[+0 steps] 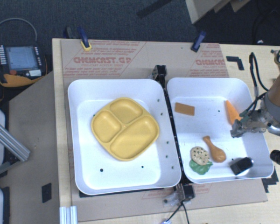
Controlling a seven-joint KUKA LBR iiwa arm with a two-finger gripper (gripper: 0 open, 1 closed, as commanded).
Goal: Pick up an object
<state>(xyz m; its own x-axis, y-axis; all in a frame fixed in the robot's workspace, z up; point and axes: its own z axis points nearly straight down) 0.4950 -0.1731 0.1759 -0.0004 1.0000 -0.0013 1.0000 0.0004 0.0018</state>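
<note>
The gripper (239, 127) hangs over the right bin (210, 88) just beside the carrot (231, 111), its fingers too blurred to tell if spread, while a drumstick (214, 150), cracker (185, 109) and cookie (200, 156) lie nearby.

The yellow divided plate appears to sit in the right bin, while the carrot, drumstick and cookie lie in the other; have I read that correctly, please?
Not quite: the camera view shows the yellow divided plate in the left bin. The carrot, drumstick and cookie do lie in the other bin.
</note>
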